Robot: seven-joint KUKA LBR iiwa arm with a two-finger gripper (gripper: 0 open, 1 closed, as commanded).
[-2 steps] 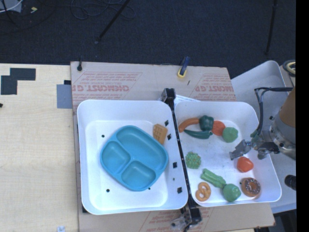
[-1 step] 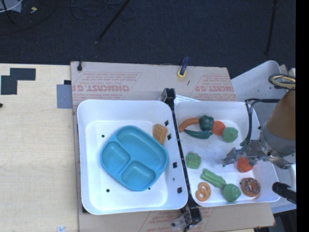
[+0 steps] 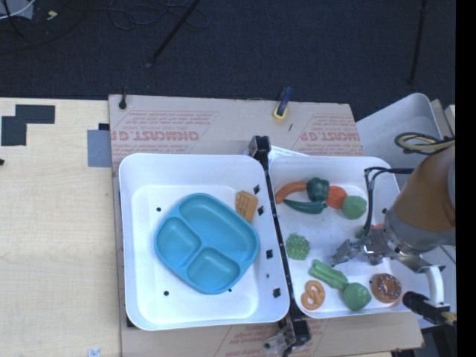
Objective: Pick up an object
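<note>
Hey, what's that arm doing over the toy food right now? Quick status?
Gripper low in the right bin, nothing seen between its fingers. Green pickle just below it, broccoli to its left. Nothing lifted yet.

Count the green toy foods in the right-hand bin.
5, though the arm may hide more. Broccoli floret by the divider; cucumber below it; round lime near the front wall; round ball and dark pepper toward the back.
</note>
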